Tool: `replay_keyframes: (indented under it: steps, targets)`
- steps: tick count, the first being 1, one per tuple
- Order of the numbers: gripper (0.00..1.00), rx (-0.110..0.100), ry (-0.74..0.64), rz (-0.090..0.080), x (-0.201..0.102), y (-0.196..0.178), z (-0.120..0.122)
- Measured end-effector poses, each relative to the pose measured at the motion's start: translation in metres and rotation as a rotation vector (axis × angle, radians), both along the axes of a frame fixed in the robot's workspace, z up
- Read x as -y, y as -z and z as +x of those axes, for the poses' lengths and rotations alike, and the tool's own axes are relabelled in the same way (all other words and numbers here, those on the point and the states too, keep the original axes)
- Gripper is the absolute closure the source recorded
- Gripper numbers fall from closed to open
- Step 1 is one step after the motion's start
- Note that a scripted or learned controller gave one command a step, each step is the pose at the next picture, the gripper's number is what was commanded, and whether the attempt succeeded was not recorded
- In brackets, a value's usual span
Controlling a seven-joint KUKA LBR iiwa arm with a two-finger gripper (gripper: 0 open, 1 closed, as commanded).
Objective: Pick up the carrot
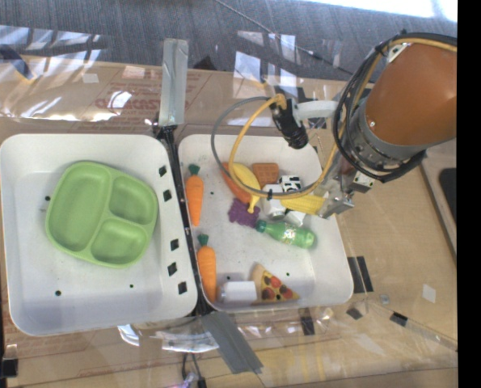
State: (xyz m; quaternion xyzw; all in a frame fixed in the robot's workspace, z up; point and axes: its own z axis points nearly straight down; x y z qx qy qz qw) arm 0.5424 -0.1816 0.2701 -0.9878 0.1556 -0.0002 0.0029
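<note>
Two carrots lie along the left wall of the right bin (pixel 329 249). The upper carrot (pixel 194 200) points its green top toward the back. The lower carrot (pixel 207 272) rests nearer the front corner, its top also toward the back. My gripper (pixel 337 204) hangs over the right side of this bin, beside a yellow banana-like piece (pixel 303 204), far from both carrots. The bulky orange and grey wrist (pixel 402 103) hides much of the gripper from above.
The right bin also holds purple grapes (pixel 243 213), a green bottle (pixel 287 234), a pizza slice (pixel 272 285), a white block (pixel 238 291), a brown cracker (pixel 265 173) and a black-and-white cube (pixel 290 185). A green divided plate (pixel 103 212) sits in the left bin (pixel 14 297). Cables loop over the back.
</note>
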Motion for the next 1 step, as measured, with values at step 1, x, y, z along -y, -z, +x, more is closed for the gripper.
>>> replay_keyframes:
  steps: [1]
  targets:
    - [1.00, 0.011, -0.116, 0.000, 0.0212, -0.0340, 0.0188]
